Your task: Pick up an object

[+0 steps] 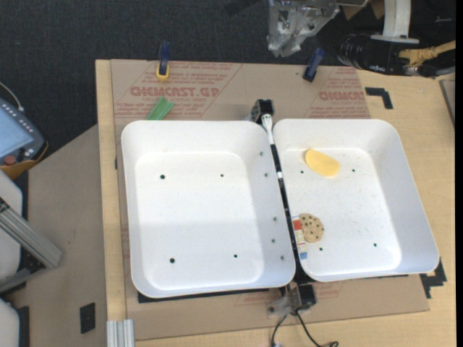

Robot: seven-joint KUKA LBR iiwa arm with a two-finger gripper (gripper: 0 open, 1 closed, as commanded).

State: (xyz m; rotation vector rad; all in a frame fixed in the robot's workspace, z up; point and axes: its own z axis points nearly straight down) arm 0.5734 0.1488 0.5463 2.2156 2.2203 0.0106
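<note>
The gripper (288, 31) hangs high past the far end of the bins, with nothing in it. The yellow thing (322, 163) and the cookie (311, 228) lie apart in the right bin (405, 194)

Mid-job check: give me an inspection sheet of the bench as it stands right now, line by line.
Surface: brown cardboard sheet under two shallow white bins, the left bin and the right bin, side by side and joined at a black centre strip.
Job's things: flat yellow oval piece in the right bin's far part; round brown speckled cookie near its left wall.
Clutter: green strip on the cardboard; yellow-and-blue clamp and blue clamp at the far edge.
Grippers: gripper beyond the bins' far side, above the dark floor; jaws' state unclear.
Cables: thin cable at the near edge.
Surroundings: dark carpet; metal rail at left.
</note>
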